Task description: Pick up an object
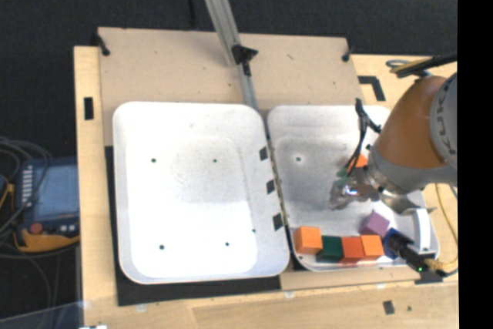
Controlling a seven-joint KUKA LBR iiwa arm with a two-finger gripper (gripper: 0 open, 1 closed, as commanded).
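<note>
My gripper (343, 193) hangs low over the middle of the right bin (308, 142), below the arm's orange band. Along that bin's near wall lie several blocks: an orange block (310, 238), a dark green block (332, 247), two more orange blocks (362, 246), a purple block (376, 223) and a blue piece (391, 239). A small orange object (360, 161) peeks out beside the wrist. The blocks lie nearer the camera than the gripper, apart from it. I see nothing between the fingers.
The left bin (192, 189) lies beside the right one. A slanted metal rail (219, 0) rises from the back of the bench. A device with cables (46, 200) sits off the bench's left edge.
</note>
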